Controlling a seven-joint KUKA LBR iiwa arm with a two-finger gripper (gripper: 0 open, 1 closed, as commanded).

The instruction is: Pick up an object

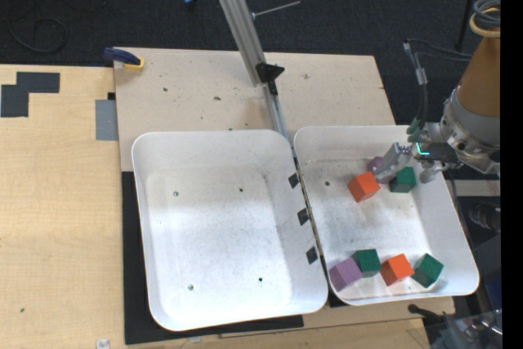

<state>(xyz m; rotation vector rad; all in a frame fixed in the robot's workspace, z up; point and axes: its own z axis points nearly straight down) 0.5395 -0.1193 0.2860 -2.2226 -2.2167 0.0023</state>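
Tool [395,162] — blurred, grip unclear | purple block [378,166] half hidden beneath

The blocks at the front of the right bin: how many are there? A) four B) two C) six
A: along the near edge of the right bin sit a purple block, a green block, an orange block and another green block.
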